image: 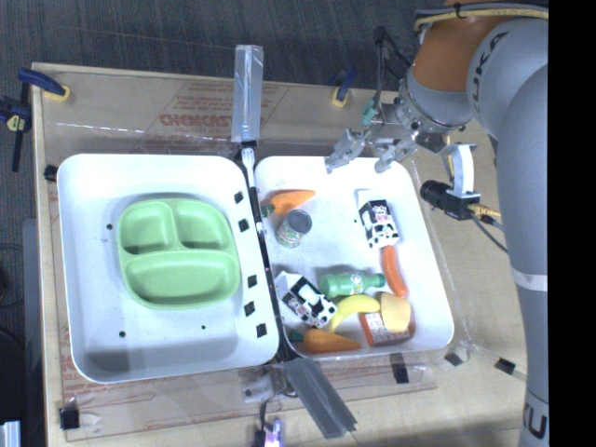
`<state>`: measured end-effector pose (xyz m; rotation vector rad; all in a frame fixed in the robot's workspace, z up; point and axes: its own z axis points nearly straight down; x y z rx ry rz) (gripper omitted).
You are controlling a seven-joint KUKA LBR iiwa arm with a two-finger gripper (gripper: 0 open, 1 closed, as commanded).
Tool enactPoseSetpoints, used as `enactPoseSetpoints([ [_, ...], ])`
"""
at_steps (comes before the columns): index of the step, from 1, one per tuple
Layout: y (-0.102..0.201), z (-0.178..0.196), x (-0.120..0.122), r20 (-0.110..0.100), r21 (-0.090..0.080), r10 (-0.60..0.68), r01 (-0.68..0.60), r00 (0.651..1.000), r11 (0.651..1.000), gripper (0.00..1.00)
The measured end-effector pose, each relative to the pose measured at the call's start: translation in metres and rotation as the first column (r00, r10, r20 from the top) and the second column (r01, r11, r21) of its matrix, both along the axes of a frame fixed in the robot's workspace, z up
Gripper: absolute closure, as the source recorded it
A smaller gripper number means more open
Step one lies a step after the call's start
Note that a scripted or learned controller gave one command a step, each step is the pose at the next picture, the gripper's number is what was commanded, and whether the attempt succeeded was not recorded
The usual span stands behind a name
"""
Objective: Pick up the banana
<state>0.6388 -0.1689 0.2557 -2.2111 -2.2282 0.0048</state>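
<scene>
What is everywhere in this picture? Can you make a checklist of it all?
Surface: bench bearing two white bins, left bin and right bin.
Job's things: banana lies in the right bin, near its front.
Clutter: green divided tray in left bin; green bottle, carrots, cow-print cartons, small can.
End effector: above the right bin's far edge, open, holding nothing.
Cables: black cable beside the arm.
Surroundings: blue clamps on bench edge.

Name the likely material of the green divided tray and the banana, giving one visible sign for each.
Green tray: probably moulded plastic, with a matte, uniform colour and rounded compartments. Banana: likely a plastic toy, smooth and evenly yellow, though real fruit cannot be ruled out.
</scene>
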Motion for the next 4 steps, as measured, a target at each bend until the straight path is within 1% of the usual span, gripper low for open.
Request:
enactPoseSetpoints([
  [1,0.009,-0.030,-0.044,-0.001,0.000,-0.065,0.065,0.998,0.998,0.00],
  [2,-0.003,-0.087,-0.129,0.000,0.001,0.046,-0.046,0.999,0.999,0.00],
  [3,-0.022,-0.143,-0.151,0.032,-0.012,0.158,-0.158,0.987,0.987,0.00],
  [4,-0.041,-0.162,-0.160,0.007,-0.003,0.444,-0.444,0.896,0.896,0.00],
])
